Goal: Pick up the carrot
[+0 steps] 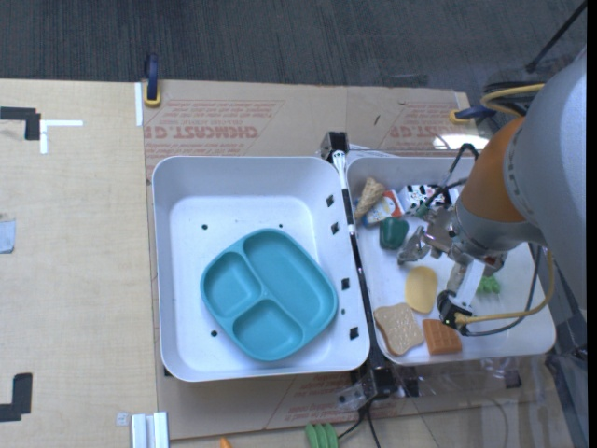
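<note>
Arm (550, 157), grey w/ orange band, came in from the right, and I logged the claw (417, 245) low over the right bin (522, 343), in its middle. Whether the claw was released or clenched, I could not tell; nothing was seen gripped in it.

Left bin (177, 250) sat well to the claw's left and held a teal divided plate (270, 292).

Bread slice (399, 328) lay below the claw, toward the bin's near edge. The carrot (441, 336), as I read the orange piece, lay just right of the bread, touching or nearly so, below the claw and apart from it.

Yellow piece (422, 288) lay directly below the claw, betw. it and the bread. Dark green item (394, 231) sat just beside the claw on its left. Tan cone-shaped item (372, 194) lay up and left of the claw, near the bin divider. Small light green item (489, 286) lay to the claw's lower right; type not legible.
</note>
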You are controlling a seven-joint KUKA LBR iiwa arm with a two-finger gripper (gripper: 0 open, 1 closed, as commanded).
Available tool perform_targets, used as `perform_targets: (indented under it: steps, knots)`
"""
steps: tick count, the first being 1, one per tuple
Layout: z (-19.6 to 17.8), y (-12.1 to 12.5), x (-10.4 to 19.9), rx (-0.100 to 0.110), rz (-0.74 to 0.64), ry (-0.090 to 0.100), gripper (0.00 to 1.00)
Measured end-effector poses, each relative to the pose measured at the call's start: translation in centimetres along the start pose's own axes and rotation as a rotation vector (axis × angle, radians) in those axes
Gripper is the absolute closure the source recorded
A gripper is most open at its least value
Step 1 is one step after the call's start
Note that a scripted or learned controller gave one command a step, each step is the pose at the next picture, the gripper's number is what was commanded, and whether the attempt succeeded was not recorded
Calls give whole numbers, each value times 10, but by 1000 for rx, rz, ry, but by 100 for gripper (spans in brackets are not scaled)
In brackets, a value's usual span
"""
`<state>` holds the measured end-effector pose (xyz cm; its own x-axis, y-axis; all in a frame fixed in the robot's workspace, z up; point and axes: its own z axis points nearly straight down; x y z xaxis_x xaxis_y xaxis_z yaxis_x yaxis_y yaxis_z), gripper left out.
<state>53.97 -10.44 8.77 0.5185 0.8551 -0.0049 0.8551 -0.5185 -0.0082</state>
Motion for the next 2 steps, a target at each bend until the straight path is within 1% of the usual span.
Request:
perform_targets:
  steps: [1, 2]
  knots:
    - [-5, -1, 0, 7, -7, -5, 100]
    - [-5, -1, 0, 8, -7, -6, 0]
